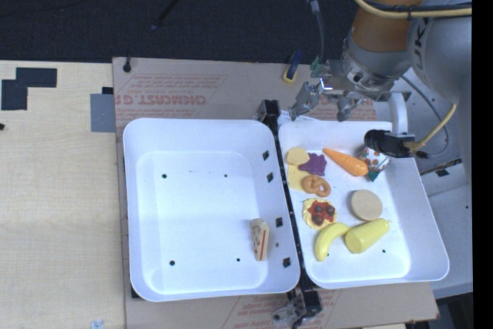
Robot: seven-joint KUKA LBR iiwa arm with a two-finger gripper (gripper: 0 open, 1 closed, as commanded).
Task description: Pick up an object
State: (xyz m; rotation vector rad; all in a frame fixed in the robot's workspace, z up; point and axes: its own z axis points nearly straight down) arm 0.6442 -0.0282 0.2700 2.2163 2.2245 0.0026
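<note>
While the arm (420,4) leans in over the far right corner of the right bin (427,243), its gripper (323,105) hangs above that bin's far edge, fingers spread apart with nothing between them. Left bin (154,166): a lone wedge-shaped piece (260,239) stands against its right wall toward the near edge, well apart from the gripper. Right bin carries the likelier targets, all on the near side of the fingers. Banana (330,239) and a yellow lump (366,235) lie toward the near edge, almost touching. A tan disc (366,204) sits just beyond the lump. Carrot (345,161) is nearest the gripper, directly nearward of it; its long axis runs slantwise, thin tip toward the left wall, thick end toward the right wall. My judgement is that a grasp there wants the fingers set across that axis. Along the left wall sit a flat topped round (319,212), a pretzel (315,185), a purple piece (313,163) and a pale yellow chip (297,156), crowded and partly overlapping. A small coloured item (374,161) at the carrot's thick end is half covered by robot hardware; can't identify it.
</note>
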